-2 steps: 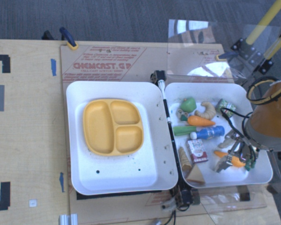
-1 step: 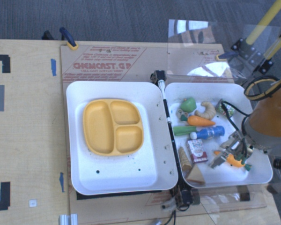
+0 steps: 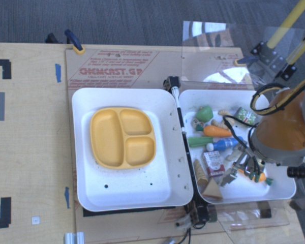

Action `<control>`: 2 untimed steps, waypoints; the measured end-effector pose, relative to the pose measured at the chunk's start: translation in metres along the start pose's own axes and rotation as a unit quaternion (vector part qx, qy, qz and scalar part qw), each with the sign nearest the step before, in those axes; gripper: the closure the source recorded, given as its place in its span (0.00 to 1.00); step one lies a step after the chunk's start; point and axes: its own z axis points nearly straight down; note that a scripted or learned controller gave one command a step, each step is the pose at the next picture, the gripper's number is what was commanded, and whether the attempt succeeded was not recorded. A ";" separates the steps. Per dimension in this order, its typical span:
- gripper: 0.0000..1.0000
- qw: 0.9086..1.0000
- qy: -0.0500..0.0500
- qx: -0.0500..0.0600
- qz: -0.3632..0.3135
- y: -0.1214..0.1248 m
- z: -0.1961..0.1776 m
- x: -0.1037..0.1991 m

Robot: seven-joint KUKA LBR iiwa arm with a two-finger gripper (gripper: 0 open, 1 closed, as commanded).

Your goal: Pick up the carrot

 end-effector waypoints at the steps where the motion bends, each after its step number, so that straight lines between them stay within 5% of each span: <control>1: 0.00 1.000 -0.002 -0.001 0.011 -0.018 -0.199 -0.077; 2: 0.00 1.000 0.004 0.000 0.009 -0.031 -0.006 -0.050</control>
